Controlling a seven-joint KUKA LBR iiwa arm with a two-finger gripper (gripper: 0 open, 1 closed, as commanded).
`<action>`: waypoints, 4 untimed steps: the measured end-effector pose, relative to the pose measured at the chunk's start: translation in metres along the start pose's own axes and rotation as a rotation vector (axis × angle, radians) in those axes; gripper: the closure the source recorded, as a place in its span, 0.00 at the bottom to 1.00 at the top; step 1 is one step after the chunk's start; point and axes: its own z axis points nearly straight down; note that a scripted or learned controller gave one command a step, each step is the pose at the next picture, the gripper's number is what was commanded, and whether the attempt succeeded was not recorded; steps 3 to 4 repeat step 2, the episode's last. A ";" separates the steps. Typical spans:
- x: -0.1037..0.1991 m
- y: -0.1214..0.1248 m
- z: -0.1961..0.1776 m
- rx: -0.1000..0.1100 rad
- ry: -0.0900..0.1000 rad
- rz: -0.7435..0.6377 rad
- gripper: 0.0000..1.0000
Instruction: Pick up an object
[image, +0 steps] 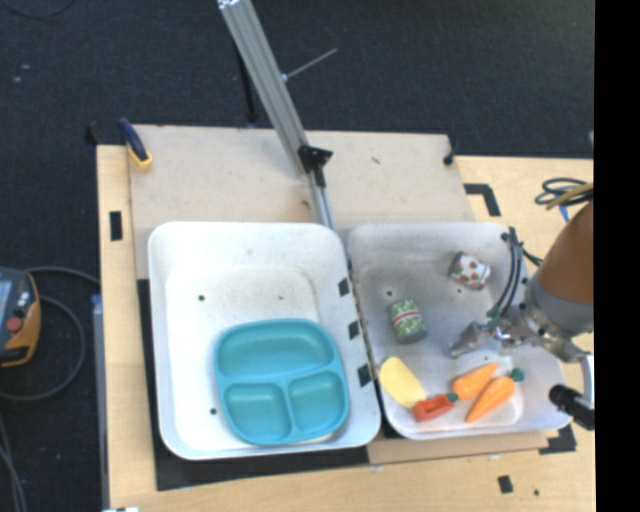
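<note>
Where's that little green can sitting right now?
The green can stands in the right bin, near its middle, above the yellow piece and left of the gripper.

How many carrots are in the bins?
2. Both carrots lie side by side near the front of the right bin: one and the other just right of it. The arm may hide more.
</note>
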 end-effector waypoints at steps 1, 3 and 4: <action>-0.002 0.002 -0.012 -0.007 -0.004 0.003 1.00; -0.001 -0.001 -0.056 -0.004 0.000 -0.004 1.00; -0.001 -0.001 -0.056 -0.004 0.000 -0.004 1.00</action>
